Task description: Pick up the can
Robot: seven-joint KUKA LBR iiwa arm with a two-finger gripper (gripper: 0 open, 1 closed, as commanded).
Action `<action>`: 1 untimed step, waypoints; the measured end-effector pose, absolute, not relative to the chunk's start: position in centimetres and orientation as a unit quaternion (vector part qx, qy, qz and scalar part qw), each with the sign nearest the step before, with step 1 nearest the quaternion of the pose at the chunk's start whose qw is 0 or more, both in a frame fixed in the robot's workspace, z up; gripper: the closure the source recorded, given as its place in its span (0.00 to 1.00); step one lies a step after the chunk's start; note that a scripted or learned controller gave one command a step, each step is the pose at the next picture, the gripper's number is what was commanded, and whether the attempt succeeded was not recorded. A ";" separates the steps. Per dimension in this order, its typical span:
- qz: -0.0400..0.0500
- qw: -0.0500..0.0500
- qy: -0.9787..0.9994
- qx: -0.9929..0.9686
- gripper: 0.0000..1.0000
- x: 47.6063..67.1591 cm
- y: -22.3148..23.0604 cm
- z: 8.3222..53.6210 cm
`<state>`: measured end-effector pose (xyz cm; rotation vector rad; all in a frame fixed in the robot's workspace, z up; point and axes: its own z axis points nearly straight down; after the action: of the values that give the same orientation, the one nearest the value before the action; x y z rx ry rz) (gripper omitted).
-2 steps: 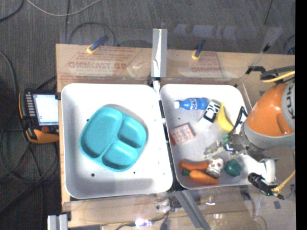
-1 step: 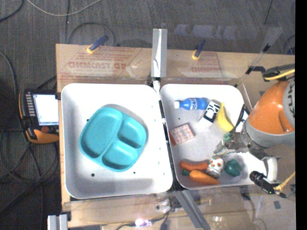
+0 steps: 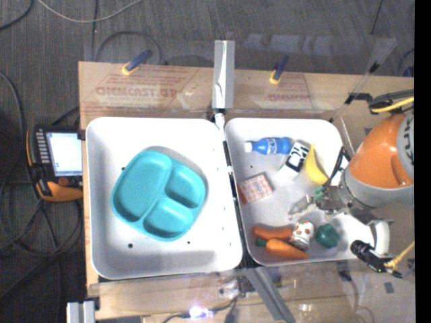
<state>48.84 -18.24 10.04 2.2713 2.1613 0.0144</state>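
Note:
The can [image 3: 304, 233] is small, with a white and red label. It lies on its side near the front of the right bin [image 3: 283, 128], between two carrots [image 3: 277, 241] and a dark green round object [image 3: 327, 235]. My gripper [image 3: 308, 205] hangs just behind and above the can, reaching in from the right under the grey and orange wrist [image 3: 377, 163]. Its metal fingers [image 3: 297, 210] look spread open with nothing between them.
The right bin also holds a blue bottle [image 3: 271, 145], a black and white packet [image 3: 297, 156], a banana [image 3: 315, 167] and a pink box [image 3: 256, 188]. A turquoise divided plate [image 3: 159, 192] lies in the left bin [image 3: 101, 140].

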 end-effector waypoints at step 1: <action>0.005 0.003 0.689 0.724 0.00 48.8 -18.2 10.0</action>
<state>48.84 -18.24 10.04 2.2713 2.1614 0.0143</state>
